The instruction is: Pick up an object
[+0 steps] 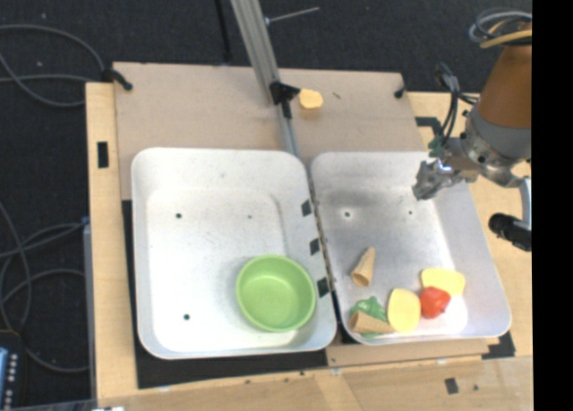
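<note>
Pale bench (206, 109) with two white bins, hand (426, 182) hovering above right bin's (376, 181) far side, grip perhaps empty, state unclear

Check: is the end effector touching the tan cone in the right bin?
Apart. The camera view shows the end effector near the right bin's upper right, with bare bin floor between it and the tan cone lying lower down.

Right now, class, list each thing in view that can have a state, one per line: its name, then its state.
green bowl: upright, open side up, in the left bin.
cone: lying on its side in the right bin.
red piece: resting between two yellow pieces, touching them.
hand: over the right bin's far right corner, holding nothing visible.
</note>
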You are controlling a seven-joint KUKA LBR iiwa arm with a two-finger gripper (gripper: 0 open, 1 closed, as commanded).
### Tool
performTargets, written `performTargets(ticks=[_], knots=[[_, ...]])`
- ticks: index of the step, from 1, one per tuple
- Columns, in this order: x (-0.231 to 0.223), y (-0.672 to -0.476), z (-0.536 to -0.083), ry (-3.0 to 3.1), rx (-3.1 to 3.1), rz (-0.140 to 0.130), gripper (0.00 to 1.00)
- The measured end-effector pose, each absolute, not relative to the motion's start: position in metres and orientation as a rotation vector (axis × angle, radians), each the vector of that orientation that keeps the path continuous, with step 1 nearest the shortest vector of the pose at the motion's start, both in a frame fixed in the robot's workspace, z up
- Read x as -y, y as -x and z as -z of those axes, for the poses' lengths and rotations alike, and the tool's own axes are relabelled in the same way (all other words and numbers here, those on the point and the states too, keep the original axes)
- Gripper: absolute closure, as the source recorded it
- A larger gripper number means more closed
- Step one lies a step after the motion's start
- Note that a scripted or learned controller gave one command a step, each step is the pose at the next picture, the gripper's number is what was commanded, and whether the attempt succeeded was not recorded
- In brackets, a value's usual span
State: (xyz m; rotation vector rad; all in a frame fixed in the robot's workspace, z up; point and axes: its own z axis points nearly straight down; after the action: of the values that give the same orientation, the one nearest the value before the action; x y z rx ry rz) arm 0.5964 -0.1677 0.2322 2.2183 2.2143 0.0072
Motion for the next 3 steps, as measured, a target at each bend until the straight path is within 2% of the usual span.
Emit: performTargets(ticks=[1,3], knots=[[0.169,-0.598,-0.283,-2.213,-2.221,-0.007,1.0],[0.053,-0.595,-0.263,-2.215,-2.229,0.0,1.0]])
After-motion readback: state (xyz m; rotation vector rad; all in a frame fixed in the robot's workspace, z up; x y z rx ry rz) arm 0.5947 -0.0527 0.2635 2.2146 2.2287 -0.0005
